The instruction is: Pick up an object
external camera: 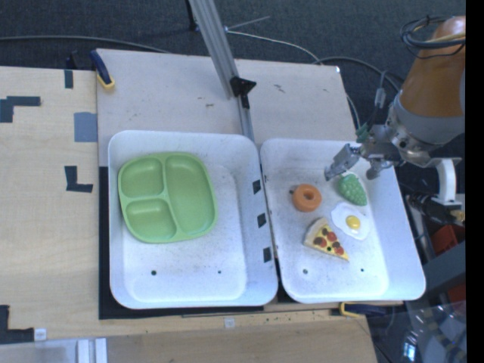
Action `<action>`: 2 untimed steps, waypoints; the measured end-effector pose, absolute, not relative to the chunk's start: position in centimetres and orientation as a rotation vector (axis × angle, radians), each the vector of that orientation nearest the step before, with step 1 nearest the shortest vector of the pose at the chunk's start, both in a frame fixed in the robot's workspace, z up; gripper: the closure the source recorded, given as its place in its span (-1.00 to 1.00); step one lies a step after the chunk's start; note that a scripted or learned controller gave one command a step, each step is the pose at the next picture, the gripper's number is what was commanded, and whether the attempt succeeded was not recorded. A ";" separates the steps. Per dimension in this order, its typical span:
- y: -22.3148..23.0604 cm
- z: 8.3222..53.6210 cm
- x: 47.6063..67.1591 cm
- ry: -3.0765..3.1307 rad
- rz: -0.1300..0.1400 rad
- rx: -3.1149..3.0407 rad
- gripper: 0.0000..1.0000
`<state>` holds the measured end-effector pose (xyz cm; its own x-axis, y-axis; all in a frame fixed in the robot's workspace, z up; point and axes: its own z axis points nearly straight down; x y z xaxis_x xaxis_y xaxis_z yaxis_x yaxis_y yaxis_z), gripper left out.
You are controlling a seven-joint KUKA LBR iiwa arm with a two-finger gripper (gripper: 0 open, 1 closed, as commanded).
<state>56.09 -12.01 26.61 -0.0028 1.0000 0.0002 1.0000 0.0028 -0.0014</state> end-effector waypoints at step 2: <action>-11.1 20.7 56.1 -2.219 0.008 -2.216 -1.00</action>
